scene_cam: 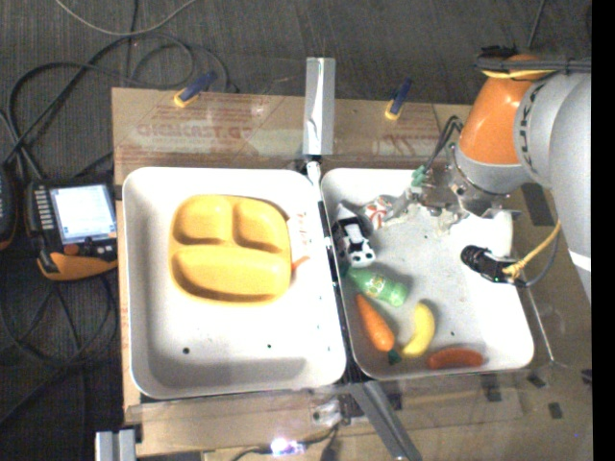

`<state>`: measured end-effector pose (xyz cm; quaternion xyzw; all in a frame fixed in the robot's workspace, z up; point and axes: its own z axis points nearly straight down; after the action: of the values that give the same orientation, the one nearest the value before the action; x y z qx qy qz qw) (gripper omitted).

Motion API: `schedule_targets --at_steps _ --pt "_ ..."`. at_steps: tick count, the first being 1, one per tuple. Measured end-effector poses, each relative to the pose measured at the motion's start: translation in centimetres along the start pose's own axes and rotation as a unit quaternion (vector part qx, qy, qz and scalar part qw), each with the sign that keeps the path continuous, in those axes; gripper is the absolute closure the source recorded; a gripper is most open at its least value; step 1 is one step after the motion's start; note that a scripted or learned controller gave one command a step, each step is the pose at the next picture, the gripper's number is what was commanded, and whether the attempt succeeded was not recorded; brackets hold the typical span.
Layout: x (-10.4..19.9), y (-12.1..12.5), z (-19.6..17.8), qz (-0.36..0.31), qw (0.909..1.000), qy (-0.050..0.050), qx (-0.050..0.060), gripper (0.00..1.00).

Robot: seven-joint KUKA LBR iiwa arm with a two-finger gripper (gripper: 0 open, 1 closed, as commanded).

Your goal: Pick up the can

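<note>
The can is a crumpled red and silver one lying on its side near the back left of the right bin. My gripper hangs low over the back of that bin, just right of the can and close to it or touching its right end. The grey wrist with its orange band rises behind it to the right. The wrist body and cables hide the gripper's tip.
In the right bin lie a black and white object, a green bottle, a carrot, a banana and a red sausage-like piece. The left bin holds a yellow divided plate.
</note>
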<state>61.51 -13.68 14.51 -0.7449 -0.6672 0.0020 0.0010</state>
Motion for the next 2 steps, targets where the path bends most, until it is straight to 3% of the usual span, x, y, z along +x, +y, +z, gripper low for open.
schedule_targets --at_steps 1,2 --pt "2.8 2.1 5.7 0.066 0.9978 -0.002 0.008 0.00" --pt "2.5 1.0 3.2 0.055 0.9985 -0.001 0.000 0.00"
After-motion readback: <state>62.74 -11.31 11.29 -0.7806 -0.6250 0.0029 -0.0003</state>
